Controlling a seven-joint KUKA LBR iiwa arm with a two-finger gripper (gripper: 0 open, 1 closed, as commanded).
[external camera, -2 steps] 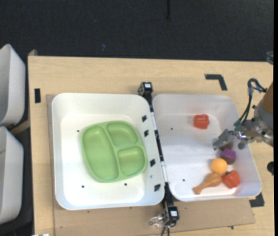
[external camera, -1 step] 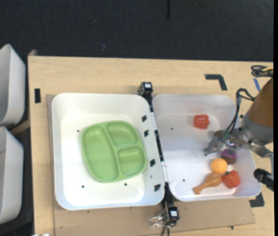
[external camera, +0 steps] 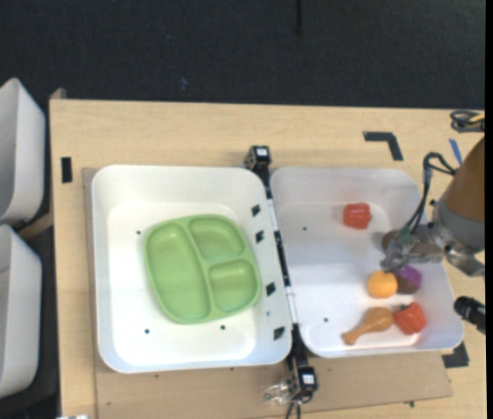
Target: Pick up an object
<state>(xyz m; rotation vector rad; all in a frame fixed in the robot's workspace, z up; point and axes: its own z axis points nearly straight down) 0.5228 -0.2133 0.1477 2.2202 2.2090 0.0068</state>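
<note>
Lower right of frame, right bin (external camera: pixel 316 195) — tan drumstick-shaped toy (external camera: pixel 367 325), red piece (external camera: pixel 410 318), orange ball (external camera: pixel 382 284), purple piece (external camera: pixel 410 278), red block (external camera: pixel 357 216) higher up. Pincer (external camera: pixel 396 253) just above ball; opening cannot be told. Left bin (external camera: pixel 115 199) — green divided tray (external camera: pixel 201 267).

My arm reaches in from the frame's right edge, orange band showing. My claw (external camera: pixel 400 253) hangs low at right of centre.

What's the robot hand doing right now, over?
Gripper low in right bin, fingers unclear. Orange ball and purple piece right below it. Nothing seen held.
</note>
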